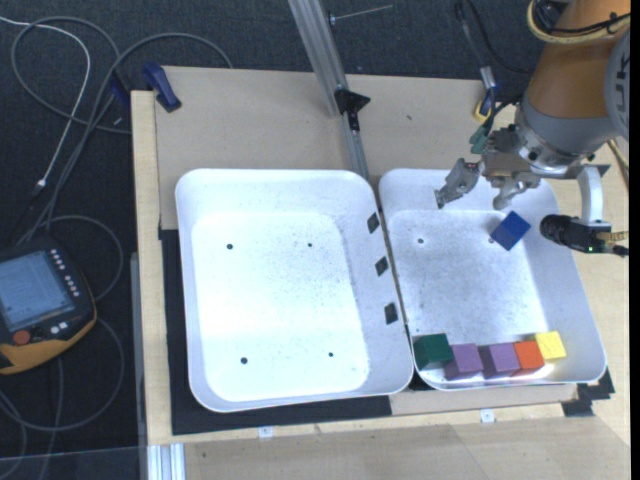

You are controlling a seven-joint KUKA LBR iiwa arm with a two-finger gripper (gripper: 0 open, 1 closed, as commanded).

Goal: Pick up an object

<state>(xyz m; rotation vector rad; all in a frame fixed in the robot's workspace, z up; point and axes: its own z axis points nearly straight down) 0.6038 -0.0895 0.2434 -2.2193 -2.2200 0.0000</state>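
A blue block (511, 230) sits tilted near the far right corner of the right bin (570, 298), just below the end effector (478, 190). Whether it rests on the bin floor or hangs off one finger is hard to tell; it lies beside the right-hand finger rather than between the two. The end effector's fingers are spread apart with nothing between them, and the wrist above is partly cut off by the frame edge.

Along the near edge of the same bin five blocks stand in a touching row: a green block (432, 349), two purple blocks (482, 359), an orange block (528, 354) and a yellow block (551, 345). Their lower faces are hidden by the bin rim.

The left bin (200, 268) lies alongside on the bench (250, 118).
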